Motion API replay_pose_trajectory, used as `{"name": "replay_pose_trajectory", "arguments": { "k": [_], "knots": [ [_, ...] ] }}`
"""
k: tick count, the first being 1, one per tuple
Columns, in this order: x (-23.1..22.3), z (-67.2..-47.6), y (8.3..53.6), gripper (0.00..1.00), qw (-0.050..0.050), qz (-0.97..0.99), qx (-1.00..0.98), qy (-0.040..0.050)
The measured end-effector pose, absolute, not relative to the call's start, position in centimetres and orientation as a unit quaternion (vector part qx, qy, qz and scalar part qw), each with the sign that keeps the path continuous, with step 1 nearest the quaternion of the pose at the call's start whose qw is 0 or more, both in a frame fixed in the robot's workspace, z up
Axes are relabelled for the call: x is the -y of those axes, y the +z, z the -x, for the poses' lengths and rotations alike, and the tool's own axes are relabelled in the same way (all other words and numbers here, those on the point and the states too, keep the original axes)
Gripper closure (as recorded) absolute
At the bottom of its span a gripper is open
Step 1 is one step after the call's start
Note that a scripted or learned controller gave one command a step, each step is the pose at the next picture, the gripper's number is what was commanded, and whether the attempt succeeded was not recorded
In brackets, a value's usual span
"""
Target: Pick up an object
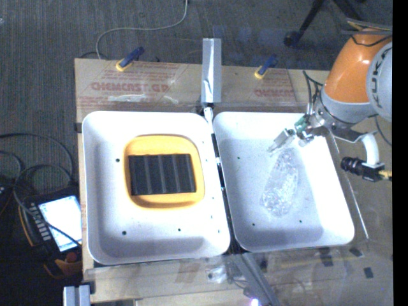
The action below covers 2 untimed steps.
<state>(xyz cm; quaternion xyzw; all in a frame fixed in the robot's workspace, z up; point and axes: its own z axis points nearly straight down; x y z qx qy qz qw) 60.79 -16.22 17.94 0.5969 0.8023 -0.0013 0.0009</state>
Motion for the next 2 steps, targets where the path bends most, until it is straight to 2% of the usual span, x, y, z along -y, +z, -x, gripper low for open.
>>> {"name": "replay_pose_trajectory", "arguments": {
  "k": [1, 2],
  "knots": [
    [19.21, -60.73, 9.37, 0.0, 0.0, -0.612, -0.791, 0.0003],
    [19.14, -60.75, 10.27, 1.0, 0.0, -0.612, -0.791, 0.0013]
  ]
}}
